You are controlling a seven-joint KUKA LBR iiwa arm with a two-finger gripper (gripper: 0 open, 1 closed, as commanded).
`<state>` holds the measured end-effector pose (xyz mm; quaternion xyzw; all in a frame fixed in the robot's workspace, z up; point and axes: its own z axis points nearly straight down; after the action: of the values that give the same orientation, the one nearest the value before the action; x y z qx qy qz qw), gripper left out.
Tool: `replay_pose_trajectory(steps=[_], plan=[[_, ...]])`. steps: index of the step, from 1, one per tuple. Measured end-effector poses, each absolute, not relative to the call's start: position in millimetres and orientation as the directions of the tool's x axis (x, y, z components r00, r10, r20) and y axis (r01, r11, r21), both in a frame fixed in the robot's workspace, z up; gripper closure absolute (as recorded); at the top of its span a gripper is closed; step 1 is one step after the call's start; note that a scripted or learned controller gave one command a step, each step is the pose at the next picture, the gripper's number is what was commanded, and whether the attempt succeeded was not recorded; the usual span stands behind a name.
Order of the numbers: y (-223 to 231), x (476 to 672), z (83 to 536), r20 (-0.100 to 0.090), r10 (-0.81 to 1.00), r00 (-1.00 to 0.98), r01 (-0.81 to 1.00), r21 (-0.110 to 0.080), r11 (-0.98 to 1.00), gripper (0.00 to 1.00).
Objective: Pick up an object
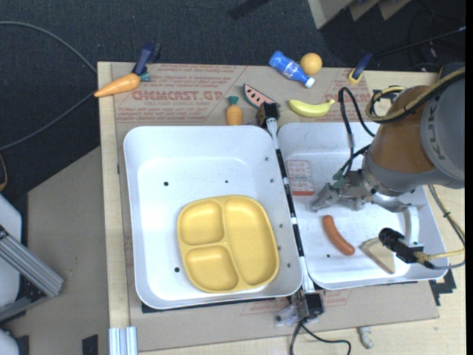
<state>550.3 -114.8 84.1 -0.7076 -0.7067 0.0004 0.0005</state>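
Camera view looks down at a slant on a tan cardboard-covered worktop (185, 95) that carries two shallow white plastic bins side by side. Inside the left white bin (148, 161) lies a yellow plastic divided plate (228, 241) with three compartments. Inside the right white bin (318, 143) lie a small reddish-orange toy sausage (338, 236), a tan wedge-shaped piece like a slice of bread (378, 255) near the front right corner, and a white card with red print (299, 177) against the left wall. The grey arm with its orange band (405, 135) reaches in from the right, and its metal end effector (328, 198) hangs low over the bin floor, just above and to the left of the sausage, apart from it; its fingers appear spread, with nothing between them. My reading is that this is the approach step, before any grasp: the sausage looks the nearest candidate, and the next move would call for shifting a little toward the front of the bin, lining the fingers across the sausage's narrow width, lowering and closing. Beyond the bins on the worktop sit a toy carrot (118, 86), a watermelon slice (256, 95), a yellow toy banana (310, 108), a blue and white bottle (290, 68) and an orange ball (311, 63). Red lettering on the cardboard reads roughly "CHEMCAST GP"; the card's print is too small to read.
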Motion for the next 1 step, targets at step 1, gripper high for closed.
replay_pose_trajectory(steps=[1], plan=[[-92.6,511.2,84.1,0.001,1.0,0.001,1.0,-0.002,-0.001,0.0]])
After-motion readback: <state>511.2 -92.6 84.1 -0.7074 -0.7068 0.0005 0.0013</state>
